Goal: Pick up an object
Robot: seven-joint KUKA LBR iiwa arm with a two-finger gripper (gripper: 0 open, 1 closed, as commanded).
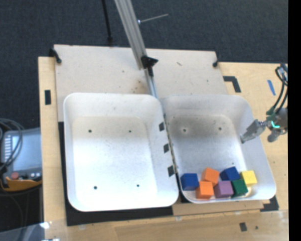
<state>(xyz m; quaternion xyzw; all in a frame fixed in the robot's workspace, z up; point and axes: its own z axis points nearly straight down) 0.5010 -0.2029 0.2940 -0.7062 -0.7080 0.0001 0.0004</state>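
Several small coloured blocks lie bunched along the front wall of the right bin (200, 109): a blue block (189, 181), two orange blocks (210, 174) (205, 189), a purple block (223, 189), a second blue block (231, 173), a green block (240, 187) and a yellow block (249, 177). My gripper (263, 127) hangs at the view's right edge, over the right rim of that bin. It is well behind the blocks and apart from them, with nothing seen in it.
The left bin (115, 149) sits beside the right one, their rims touching at the centre. A slanted metal rail (133, 29) rises from behind the bins. A controller box and cables (17, 154) lie off the bench's left side.
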